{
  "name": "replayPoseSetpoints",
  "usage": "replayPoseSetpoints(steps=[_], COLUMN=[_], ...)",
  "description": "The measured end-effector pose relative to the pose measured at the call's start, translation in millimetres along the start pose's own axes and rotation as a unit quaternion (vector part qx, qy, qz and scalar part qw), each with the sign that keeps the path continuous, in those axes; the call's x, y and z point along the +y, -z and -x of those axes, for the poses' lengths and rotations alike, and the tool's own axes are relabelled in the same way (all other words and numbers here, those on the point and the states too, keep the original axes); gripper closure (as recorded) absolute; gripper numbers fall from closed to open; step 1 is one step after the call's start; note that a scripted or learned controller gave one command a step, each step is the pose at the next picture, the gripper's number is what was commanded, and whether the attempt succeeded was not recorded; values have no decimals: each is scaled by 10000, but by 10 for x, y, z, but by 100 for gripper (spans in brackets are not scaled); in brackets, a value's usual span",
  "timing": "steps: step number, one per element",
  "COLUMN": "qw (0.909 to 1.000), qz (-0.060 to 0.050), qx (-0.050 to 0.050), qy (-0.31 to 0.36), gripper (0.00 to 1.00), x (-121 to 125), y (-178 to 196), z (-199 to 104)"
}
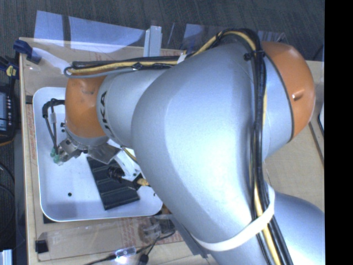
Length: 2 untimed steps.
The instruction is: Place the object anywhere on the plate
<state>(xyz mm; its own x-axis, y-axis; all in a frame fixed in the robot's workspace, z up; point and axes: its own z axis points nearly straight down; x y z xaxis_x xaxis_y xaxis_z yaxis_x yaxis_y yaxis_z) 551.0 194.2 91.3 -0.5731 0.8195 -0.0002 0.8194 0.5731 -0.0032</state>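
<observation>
Camera view: hangs low over the left bin (pixel 73 210), the tool (pixel 59 154), close to that bin's left wall. Cannot tell whether spread or pressed together, too small and shadowed.

Seems to sit right at the tool's tip, a small green bit (pixel 55 157), likely the task's object; cannot tell whether gripped or merely touched. Lies beside it, toward the bin's near edge, a dark ribbed slab (pixel 115 191).

Best to confirm a firm hold before lifting, rise straight up clear of the bin wall, then travel slowly and lower gently onto the plate.

Hidden behind the bulky arm (pixel 209 137): most of the table (pixel 94 229), including wherever the plate stands.
</observation>
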Motion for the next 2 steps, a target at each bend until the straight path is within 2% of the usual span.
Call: replayPoseSetpoints(steps=[1, 2], qw=[9839, 9928], qz=[22, -4], qx=[-10, 5], qy=[1787, 1194], gripper=[100, 100], x=[-72, 862], y=[1926, 1343], z=[450, 303])
